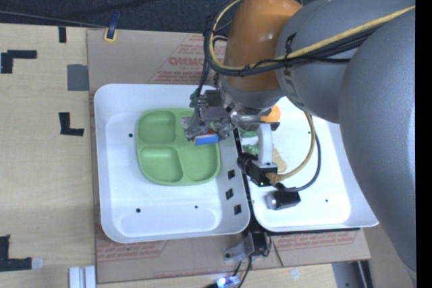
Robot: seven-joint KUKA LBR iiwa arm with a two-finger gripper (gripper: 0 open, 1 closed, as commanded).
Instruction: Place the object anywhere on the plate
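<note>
The gripper (202, 123) hangs low over the green plate (160, 162), above its upper right part. Its dark metal parts crowd together from this angle, so I cannot tell how far open it is. A small blue object (206, 139) with a pale edge sits right at the gripper's lower end, touching it or just beneath it. It shows against the plate's right side, near the rim. I cannot tell whether the gripper holds the object or whether it rests on the plate.

The plate spreads out from the gripper toward the view's left and toward the near edge. It has a small compartment at the far left and two larger ones closer to the camera. It lies in the left white bin (115, 165), which surrounds the gripper on that side.

Beyond the gripper, toward the view's right, lies the other white bin (331, 193). An orange thing (271, 114) shows just beside the gripper there, with a green thing (250, 142) and a tan thing (279, 163) a little nearer the camera, all partly hidden.

The grey arm (358, 50) rises from the gripper up and to the right. Both bins rest on cardboard (155, 57) on the bench (40, 165).
</note>
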